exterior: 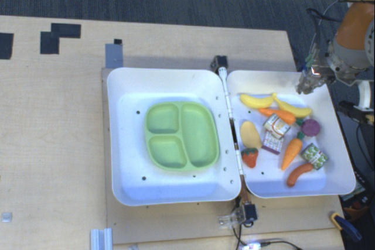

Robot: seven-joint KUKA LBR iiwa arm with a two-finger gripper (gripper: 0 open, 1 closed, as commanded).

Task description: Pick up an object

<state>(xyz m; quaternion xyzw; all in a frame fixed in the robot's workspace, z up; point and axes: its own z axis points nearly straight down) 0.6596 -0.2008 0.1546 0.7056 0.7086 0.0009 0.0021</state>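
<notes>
Near the back wall of the right bin [345,181] lies the toy banana [293,107] I take as my likeliest pick. It is the piece closest to my gripper [307,85], which hangs over the bin's back right corner, just beyond the banana's outer end. Whether the gripper is spread or closed I cannot tell at this slant; nothing is visibly held in it.

The banana's long axis runs across the bin, slanting from the back middle toward the right wall. I judge a grasp across its narrow width would suit.

A second banana [256,100] lies toward the bin's back left. A juice carton [275,132], carrot [291,152] and sausage [299,173] crowd the bin's middle and front, loosely heaped as if tipped in. Left of the bin, a green divided plate [181,136] sits in its neighbour.
</notes>
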